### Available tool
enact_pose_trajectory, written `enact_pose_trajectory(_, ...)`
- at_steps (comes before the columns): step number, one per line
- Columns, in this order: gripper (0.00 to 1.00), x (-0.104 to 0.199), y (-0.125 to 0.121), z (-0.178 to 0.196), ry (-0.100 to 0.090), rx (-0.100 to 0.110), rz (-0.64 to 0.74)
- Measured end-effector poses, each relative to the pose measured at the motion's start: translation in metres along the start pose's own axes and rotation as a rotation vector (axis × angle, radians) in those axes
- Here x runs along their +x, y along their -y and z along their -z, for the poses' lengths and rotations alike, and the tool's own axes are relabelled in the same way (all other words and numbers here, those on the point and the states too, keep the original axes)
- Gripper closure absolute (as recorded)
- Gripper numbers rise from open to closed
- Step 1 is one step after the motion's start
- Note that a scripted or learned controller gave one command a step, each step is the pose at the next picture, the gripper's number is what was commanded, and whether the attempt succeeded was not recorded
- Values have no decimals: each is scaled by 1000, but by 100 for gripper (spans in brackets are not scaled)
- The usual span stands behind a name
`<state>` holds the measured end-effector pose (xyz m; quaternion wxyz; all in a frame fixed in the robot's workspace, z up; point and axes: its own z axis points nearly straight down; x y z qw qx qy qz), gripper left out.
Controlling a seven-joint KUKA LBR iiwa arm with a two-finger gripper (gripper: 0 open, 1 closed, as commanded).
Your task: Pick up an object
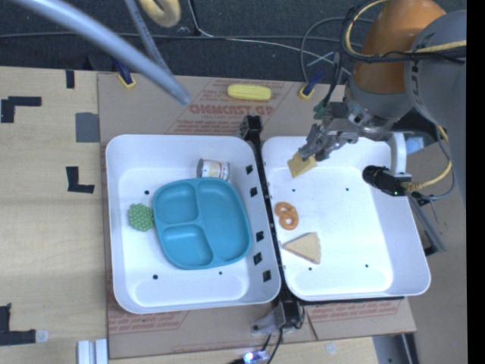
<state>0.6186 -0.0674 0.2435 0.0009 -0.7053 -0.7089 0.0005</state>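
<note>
My gripper (311, 156) hangs over the back left part of the right bin (379, 279), reaching in from the upper right. A small tan block (300, 166) sits at its fingertips, pinched by its upper end, and the fingers are shut on it. Further forward in the same bin lie an orange pretzel (286, 215) and a tan triangular bread slice (303, 247), both apart from the gripper.
The left bin (121, 279) holds a blue divided plate (202, 224), a small can (213, 170) on its side and a green bumpy ball (140, 217). A yellow piece (249, 92) lies on the cardboard behind the bins. A black divider (261, 196) runs between the bins.
</note>
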Motion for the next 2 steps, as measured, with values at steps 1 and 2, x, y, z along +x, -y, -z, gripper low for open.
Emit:
enact_pose_trajectory(1,100,54,-8,-15,0,1,1)
enact_pose_trajectory(2,100,116,-16,-21,1,0,0)
